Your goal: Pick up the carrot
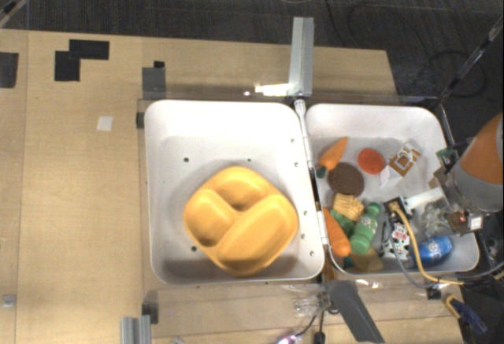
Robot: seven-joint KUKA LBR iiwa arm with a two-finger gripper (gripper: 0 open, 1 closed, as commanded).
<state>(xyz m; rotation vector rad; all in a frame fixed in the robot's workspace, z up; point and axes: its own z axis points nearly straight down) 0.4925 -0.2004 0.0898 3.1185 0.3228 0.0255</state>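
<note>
An orange carrot (334, 153) with a green stem end lies tilted in the upper left of the right bin (370, 120). A second orange carrot-like piece (338, 234) lies along that bin's left wall, lower down. My gripper (454, 216) hangs over the bin's right side, below the arm's grey wrist (477, 186) and orange band (490, 145). It is well to the right of both carrots and apart from them.
The right bin is crowded: a brown round cookie (345, 178), a red disc (372, 160), a small printed box (405, 160), a yellow cracker (346, 205), a green bottle (365, 229) and a blue item (435, 249). The left bin (169, 130) holds a yellow divided plate (240, 220).
</note>
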